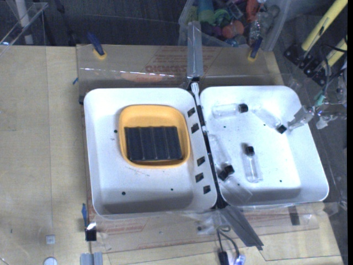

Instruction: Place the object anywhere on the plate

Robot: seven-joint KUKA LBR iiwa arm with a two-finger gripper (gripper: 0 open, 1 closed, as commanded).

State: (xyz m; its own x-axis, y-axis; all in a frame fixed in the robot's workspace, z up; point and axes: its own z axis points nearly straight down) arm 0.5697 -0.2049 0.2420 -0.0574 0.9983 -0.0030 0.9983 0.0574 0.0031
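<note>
1. Near edge: the table lay bare and wide to the left of the bins. A few cables and clips crowded the strip just in front of them.
2. Left bin: its near floor was open white. The yellow plate sat toward the far middle, with room between its rim and every bin wall.
3. The task's thing, a dark ridged block, lay flat on the plate, inside the rim and nearer its front side.
4. Right bin: it touched the left bin along the shared middle wall. One clear vial with a black cap lay mid-floor, and a second black-capped piece lay close to the middle wall. The near right corner was open.
5. Farther back in the right bin, another clear vial lay near the far wall.
6. The hand stood over the right bin's far right part, well apart from the plate. Blur and clutter hid its state, so I could not tell whether it was apart, together or gripping anything.
7. Beyond the bins: two blue clamps stood at the far edge, and behind them a clear box of coloured toys.
</note>
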